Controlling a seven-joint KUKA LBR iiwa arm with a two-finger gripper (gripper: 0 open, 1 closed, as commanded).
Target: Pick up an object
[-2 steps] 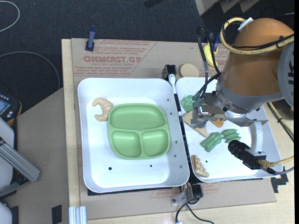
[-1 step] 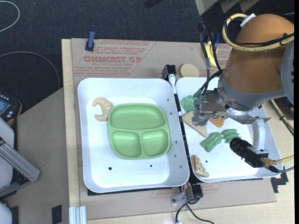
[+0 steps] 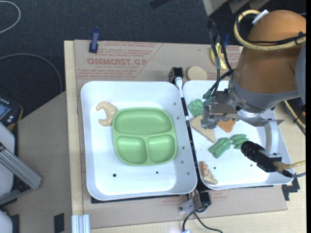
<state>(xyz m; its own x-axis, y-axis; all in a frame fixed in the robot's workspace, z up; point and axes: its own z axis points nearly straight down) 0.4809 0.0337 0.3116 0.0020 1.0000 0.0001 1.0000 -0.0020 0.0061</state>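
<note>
Grey and orange, the arm reaches in from the right, its gripper (image 3: 214,115) low over the right bin (image 3: 233,181) — nothing visibly held, so the pick looks undone. Candidates lie close: an orange piece (image 3: 226,126) and a green bean pod (image 3: 222,146) (just below it).

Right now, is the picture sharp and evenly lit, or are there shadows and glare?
In the camera view, light is soft and even; the left bin shows mild glare on its rim, the green tray is sharp, and the arm casts a dim shadow around the pincer in the right bin.
</note>
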